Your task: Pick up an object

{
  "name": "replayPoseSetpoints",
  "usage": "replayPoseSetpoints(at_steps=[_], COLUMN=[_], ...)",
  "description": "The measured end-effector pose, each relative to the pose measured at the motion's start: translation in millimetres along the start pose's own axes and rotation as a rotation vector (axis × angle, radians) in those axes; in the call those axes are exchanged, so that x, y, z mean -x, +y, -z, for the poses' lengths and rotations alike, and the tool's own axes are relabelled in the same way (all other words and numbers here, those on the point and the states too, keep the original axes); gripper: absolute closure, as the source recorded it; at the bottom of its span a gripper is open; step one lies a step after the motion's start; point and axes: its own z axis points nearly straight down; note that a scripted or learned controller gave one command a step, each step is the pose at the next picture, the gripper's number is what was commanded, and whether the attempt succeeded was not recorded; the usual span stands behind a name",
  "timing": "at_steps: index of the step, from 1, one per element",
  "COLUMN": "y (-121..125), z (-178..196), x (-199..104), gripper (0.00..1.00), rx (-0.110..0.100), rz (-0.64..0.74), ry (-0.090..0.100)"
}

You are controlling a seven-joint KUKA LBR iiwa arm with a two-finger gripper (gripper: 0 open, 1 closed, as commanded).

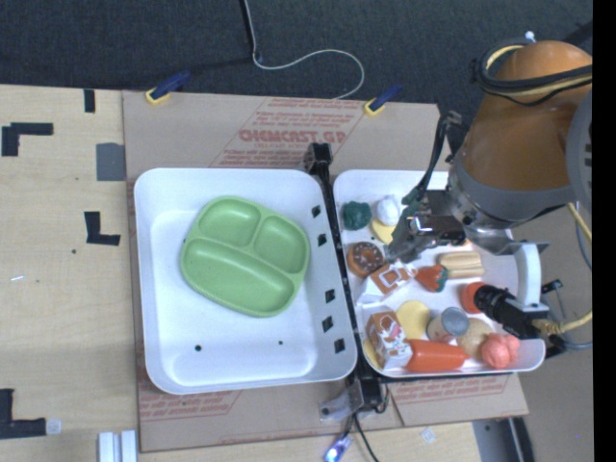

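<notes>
You have the grey arm with its orange band (525, 114) reaching in from the right and hanging over the right-hand shallow white bin (371, 181), while the left-hand shallow white bin (164, 258) carries just a green plastic divided plate (245, 255), lying well apart from the gripper. The gripper (409, 242) sits low among the toy food near the right bin's upper left, just beside a small round brown doughnut-like piece (366, 257) and a white rounded piece (386, 208); how wide it stands, and whether anything is in it, you cannot tell from here. By the look of it nothing has been lifted yet, so the pick is still to do. Room is tight: the black divider (330, 248) between the bins lies close on the gripper's left, and the orange carrot-shaped piece (436, 356), yellow rounded piece (414, 316) and pink ball (498, 351) crowd the near side.
</notes>
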Motion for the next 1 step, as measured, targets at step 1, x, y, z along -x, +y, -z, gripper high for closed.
replayPoseSetpoints(at_steps=[1], y=[1.0], z=[107.7], x=[-72.1], gripper=[1.0], rx=[0.0], rz=[0.004], ry=[0.002])
